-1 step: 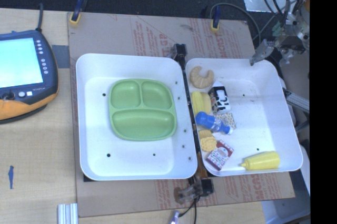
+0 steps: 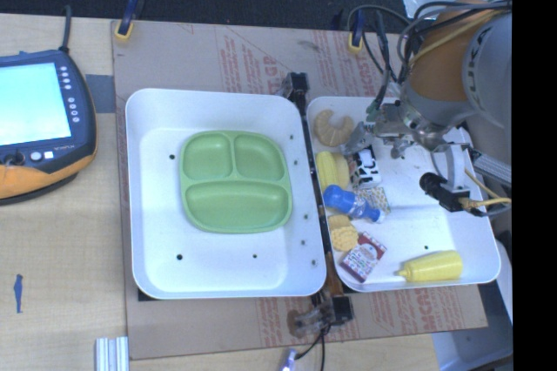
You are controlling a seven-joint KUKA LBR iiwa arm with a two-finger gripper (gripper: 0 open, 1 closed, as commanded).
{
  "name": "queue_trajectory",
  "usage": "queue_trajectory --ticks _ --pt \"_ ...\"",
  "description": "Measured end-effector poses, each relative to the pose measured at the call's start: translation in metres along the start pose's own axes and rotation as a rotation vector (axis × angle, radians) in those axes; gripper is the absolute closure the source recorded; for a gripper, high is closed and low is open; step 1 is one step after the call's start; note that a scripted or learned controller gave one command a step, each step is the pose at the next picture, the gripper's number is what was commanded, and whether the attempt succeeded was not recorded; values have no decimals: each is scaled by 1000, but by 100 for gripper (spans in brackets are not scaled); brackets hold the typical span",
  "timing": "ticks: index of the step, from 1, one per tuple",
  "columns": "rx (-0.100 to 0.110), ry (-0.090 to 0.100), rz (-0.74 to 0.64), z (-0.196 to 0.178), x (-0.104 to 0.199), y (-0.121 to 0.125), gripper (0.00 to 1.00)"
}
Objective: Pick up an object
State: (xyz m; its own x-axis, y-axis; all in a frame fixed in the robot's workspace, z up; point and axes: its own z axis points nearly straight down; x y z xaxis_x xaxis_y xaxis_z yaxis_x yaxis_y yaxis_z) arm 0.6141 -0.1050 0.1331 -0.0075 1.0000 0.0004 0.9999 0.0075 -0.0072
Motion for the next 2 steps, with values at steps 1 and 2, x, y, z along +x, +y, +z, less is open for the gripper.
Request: queue_trajectory --ticks 1,2 --pt "-3 -2 0 41 5 19 0" --pt "-5 -1 1 41 2 33 0"
